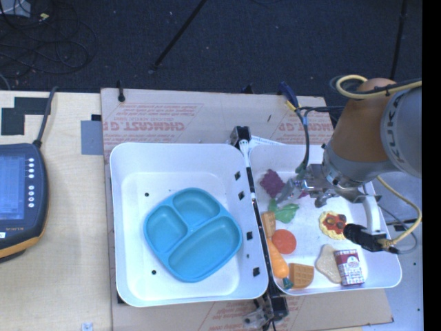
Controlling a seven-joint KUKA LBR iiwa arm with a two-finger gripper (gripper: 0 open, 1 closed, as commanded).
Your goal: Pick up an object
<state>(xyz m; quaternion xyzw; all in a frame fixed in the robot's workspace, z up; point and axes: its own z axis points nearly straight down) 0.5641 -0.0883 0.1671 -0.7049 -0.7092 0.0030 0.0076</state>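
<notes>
Red print ran across the cardboard sheet (180, 119) behind the two white bins; it stood upside down to the camera and was too blurred to spell out with certainty. More red print showed on the same cardboard along its near edge, equally unreadable. Dark letters stood sideways on the grey arm (391, 131), cut off and hard to make out. The small red carton (349, 267) bore a label, but its wording was too small to read.

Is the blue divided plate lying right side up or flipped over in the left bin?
Right side up. The blue divided plate lies flat on the left bin's floor, its three compartments facing up with raised dividers visible and nothing in them.
</notes>
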